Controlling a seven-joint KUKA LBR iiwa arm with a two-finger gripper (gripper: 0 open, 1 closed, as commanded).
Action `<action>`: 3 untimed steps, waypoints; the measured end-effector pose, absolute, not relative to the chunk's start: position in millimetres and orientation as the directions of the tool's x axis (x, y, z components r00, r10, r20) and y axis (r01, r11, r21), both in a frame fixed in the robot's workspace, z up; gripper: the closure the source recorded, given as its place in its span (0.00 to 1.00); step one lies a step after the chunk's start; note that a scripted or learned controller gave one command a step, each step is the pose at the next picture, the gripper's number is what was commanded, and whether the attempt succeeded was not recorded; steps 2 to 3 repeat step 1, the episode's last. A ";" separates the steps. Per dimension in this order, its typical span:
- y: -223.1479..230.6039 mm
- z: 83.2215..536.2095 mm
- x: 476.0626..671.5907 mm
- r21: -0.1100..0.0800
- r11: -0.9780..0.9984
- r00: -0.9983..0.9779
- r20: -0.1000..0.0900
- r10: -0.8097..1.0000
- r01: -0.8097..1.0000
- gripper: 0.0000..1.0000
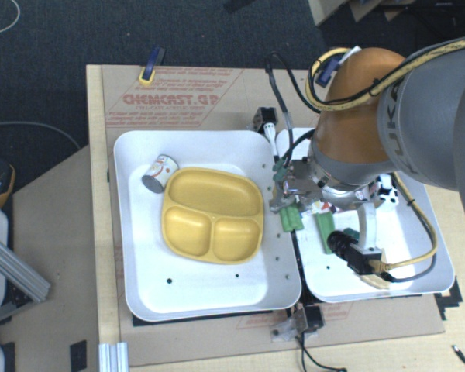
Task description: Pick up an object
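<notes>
The hand (319,208), its opening hidden under the wrist so I cannot tell, may miss the green block (291,218) against the right bin's (418,281) left wall.

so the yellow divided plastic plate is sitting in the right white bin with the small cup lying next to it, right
Not quite. The camera view shows the yellow divided plastic plate in the left shallow white bin, not the right one. The rest holds: the small cup lies on its side next to the plate, by its upper left corner.
</notes>
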State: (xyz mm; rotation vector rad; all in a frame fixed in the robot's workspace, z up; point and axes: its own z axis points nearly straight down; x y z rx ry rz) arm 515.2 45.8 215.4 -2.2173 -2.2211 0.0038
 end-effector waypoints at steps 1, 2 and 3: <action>55.0 234.3 514.6 0.003 0.002 -0.002 0.000 1.000 1.000 1.00; 55.0 234.3 514.6 0.003 0.002 -0.002 0.000 1.000 1.000 1.00; 55.0 234.3 514.6 0.003 0.002 -0.002 0.000 1.000 1.000 1.00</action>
